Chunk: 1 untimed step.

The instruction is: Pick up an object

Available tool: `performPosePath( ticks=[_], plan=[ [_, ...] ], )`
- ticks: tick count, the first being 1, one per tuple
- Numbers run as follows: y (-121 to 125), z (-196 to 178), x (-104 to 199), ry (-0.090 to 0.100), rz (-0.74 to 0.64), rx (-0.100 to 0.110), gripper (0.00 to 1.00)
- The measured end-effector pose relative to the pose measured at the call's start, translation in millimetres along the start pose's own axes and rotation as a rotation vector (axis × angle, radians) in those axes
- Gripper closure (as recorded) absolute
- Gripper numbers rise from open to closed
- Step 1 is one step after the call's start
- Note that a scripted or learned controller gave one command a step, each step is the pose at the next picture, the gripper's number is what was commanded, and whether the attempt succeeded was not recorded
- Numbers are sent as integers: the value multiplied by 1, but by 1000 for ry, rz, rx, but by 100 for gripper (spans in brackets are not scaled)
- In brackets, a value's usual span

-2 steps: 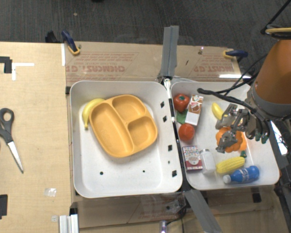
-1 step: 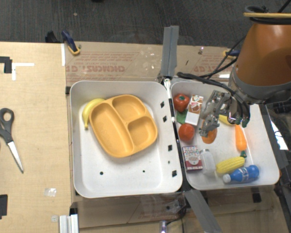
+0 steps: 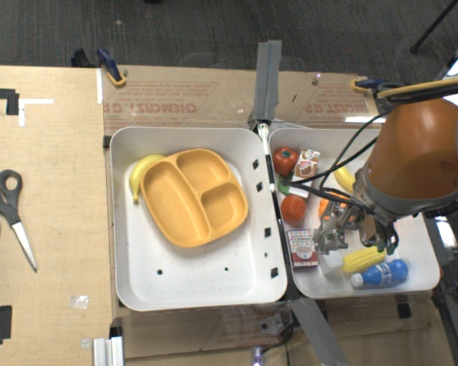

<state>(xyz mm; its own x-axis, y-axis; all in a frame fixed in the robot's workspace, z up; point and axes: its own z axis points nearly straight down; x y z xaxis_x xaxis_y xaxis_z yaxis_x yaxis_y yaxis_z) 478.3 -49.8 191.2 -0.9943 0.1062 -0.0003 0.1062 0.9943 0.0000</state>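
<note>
My gripper point(image 3: 333, 239) reaches down into the right bin point(image 3: 412, 280), over its middle, under the arm's big orange band. Around it lie a red tomato point(image 3: 285, 159), a small printed carton point(image 3: 308, 163), an orange-red fruit point(image 3: 293, 208), a red box point(image 3: 302, 248), a yellow corn cob point(image 3: 362, 261) and a blue bottle point(image 3: 380, 274). A yellow piece point(image 3: 343, 178) peeks out beside the arm. The gripper's tips hang between the red box and the corn cob. The arm hides the bin's middle and right side.
The left bin point(image 3: 137, 273) holds a yellow divided plate point(image 3: 195, 197) with a banana point(image 3: 141, 172) at its left rim. A grey divider post point(image 3: 268, 82) rises between the bins. Scissors point(image 3: 11, 212) lie on the wooden bench at the left.
</note>
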Motion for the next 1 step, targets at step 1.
performPosePath(
  ticks=[1],
  plan=[
    [-36,91,-74,-3,23,0,100]
  ],
)
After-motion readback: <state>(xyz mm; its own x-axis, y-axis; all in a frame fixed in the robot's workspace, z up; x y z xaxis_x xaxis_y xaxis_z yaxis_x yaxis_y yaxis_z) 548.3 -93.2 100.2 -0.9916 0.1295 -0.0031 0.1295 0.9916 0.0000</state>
